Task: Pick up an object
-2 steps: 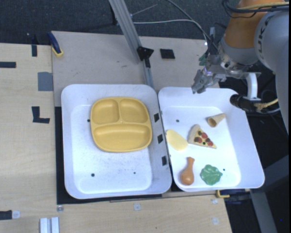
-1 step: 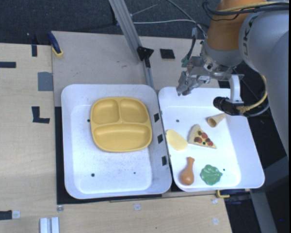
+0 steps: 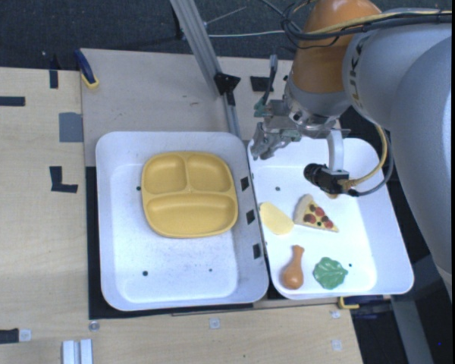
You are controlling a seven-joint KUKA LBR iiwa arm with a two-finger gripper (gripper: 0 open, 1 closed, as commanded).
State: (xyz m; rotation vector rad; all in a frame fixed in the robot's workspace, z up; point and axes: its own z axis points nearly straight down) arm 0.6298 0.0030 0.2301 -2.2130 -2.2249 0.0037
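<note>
1. The hand (image 3: 264, 146) hangs over the top left corner of the right white bin (image 3: 364, 152); I cannot tell how it is set, and nothing shows in its grip.
2. Lower in that bin lie a pale yellow wedge (image 3: 275, 218), a toy pizza slice (image 3: 314, 214), a brown toy drumstick (image 3: 293, 268) and a green leafy toy (image 3: 330, 272).
3. The left white bin (image 3: 121, 203) holds a yellow divided plastic plate (image 3: 189, 194).
4. Both bins sit on the bench (image 3: 30, 203).

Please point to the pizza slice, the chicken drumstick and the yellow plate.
pizza slice (image 3: 315, 214), camera view, middle of topping.
chicken drumstick (image 3: 293, 268), camera view, meaty lower part.
yellow plate (image 3: 189, 212), camera view, large lower compartment.
</note>
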